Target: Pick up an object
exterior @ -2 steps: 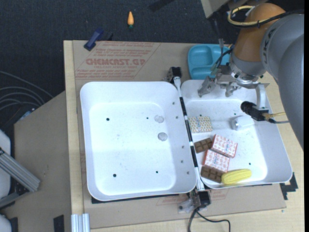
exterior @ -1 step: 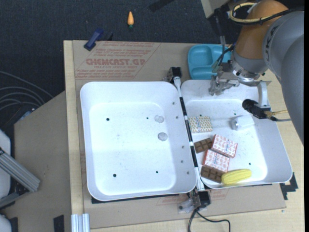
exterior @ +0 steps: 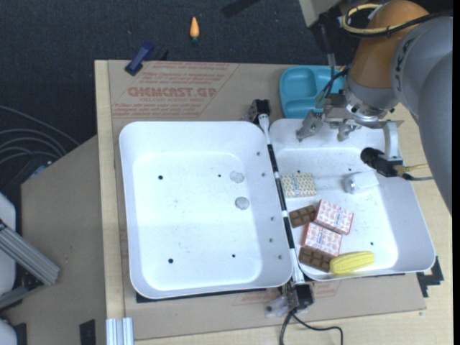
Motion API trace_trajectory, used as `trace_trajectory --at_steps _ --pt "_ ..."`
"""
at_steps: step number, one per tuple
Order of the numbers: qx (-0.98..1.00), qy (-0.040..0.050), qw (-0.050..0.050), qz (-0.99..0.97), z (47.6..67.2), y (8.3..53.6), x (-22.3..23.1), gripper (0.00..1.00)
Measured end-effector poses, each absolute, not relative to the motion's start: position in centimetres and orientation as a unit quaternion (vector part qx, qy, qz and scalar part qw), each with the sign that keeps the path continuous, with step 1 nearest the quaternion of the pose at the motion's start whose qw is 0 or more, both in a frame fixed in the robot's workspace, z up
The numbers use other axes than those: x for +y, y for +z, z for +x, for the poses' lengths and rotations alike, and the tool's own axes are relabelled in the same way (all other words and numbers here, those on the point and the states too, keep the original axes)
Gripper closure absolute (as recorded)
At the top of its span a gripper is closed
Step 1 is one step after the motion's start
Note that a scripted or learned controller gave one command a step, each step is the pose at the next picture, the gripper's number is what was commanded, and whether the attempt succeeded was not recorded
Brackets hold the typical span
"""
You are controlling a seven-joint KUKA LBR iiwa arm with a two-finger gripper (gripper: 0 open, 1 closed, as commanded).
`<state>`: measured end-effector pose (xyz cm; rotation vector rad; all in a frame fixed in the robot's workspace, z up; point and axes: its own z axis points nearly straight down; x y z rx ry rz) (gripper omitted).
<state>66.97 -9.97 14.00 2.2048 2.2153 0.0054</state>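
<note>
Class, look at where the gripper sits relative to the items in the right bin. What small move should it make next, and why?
Probably move toward the bin's near side. The gripper is at the far edge of the right bin, with nothing seen between its fingers, while the yellow corn, the chocolate bar and the red-and-white packets lie nearer the camera.
</note>
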Motion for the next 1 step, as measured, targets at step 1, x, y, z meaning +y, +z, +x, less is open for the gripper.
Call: trace_trajectory --at_steps 1 --pt "0.709 0.0025 0.01 0.705 67.05 15.06 -9.96 1.0"
